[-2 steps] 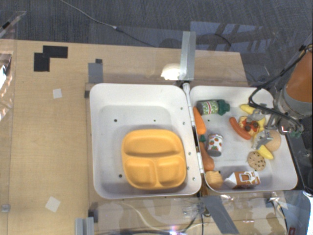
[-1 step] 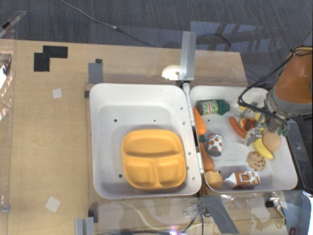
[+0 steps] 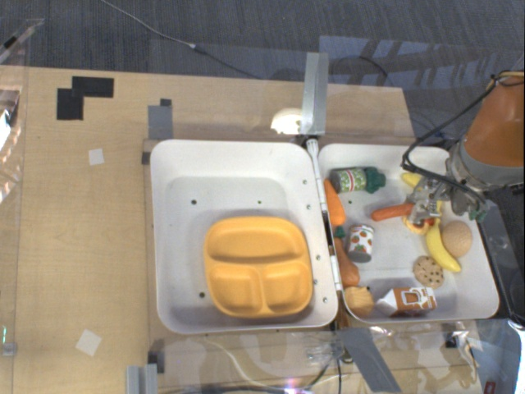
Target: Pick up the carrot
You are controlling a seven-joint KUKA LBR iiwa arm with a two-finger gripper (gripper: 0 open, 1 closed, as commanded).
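Oddly, no writing can be read anywhere: the bottle point(image 3: 356, 179) has a red-and-white label and the carton point(image 3: 410, 300) a brown-and-white print, both too small to make out, as is the pattern on the can point(image 3: 360, 242).

The carrot point(image 3: 334, 203) lies in the right bin point(image 3: 484, 302), hard against that bin's left wall, a little right of the frame's centre. Its long axis runs nearly up-down in the frame, leaning slightly, with the upper end below the bottle's left end and the lower end near the can.

The gripper point(image 3: 424, 210) hangs over the right part of the same bin, in the frame's right-middle, well apart from the carrot and to its right. It sits at the right end of an orange-red sausage point(image 3: 392, 213) and just above the banana point(image 3: 441, 245); whether its fingers are spread or closed, or hold anything, cannot be told.

A yellow tray point(image 3: 257, 265) sits in the left bin point(image 3: 176, 220).
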